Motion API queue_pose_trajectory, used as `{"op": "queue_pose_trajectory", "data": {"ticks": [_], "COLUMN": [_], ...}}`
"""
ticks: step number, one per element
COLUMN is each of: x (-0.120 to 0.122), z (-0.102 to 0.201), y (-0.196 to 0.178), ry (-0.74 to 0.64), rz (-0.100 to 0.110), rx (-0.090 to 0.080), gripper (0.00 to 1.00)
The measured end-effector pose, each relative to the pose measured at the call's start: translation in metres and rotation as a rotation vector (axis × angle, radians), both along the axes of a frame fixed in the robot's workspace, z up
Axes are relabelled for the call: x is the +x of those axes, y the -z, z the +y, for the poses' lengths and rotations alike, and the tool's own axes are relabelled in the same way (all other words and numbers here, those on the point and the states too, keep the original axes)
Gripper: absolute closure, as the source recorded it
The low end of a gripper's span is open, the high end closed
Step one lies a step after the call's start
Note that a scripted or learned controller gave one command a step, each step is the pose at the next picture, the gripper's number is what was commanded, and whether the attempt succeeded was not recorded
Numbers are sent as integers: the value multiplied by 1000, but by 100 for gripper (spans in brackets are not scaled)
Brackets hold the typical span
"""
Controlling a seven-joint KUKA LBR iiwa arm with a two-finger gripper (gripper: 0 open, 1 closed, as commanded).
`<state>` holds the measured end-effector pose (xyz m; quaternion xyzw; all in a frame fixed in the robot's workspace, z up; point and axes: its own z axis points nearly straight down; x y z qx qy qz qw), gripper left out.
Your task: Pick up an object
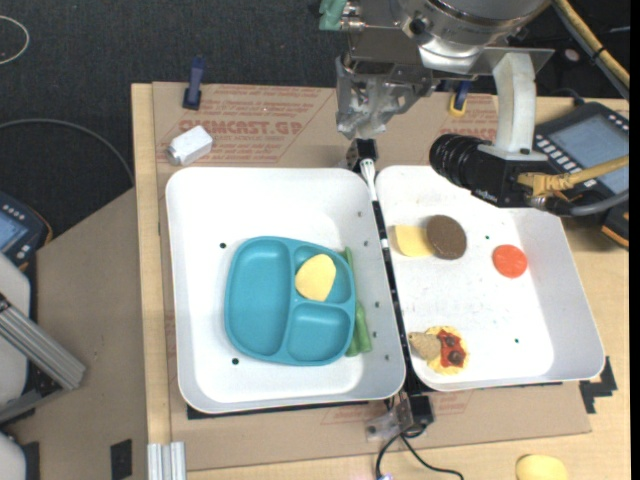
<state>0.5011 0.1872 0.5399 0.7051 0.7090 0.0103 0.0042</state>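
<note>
Dark carpet floor [80,58] w/ cardboard-topped bench [270,118].

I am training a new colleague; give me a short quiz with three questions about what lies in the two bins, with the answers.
1. True or false: the yellow piece lies on the blue divided plate in the left bin.
2. Which item in the right bin is orange? A) the round disc B) the brown round piece C) the pizza-like piece
3. Fill in: the gripper hangs above the ____ edge of the bins, over the seam between them.

Key
1. True
2. A
3. far
</note>
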Motion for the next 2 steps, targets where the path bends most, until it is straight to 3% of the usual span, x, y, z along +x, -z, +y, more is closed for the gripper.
{"op": "queue_pose_trajectory", "data": {"ticks": [1, 2], "x": [-23, -22], "z": [24, 23], "y": [4, -6], "ry": [1, 2], "rz": [19, 16], "rx": [-6, -6], "gripper": [100, 100]}}
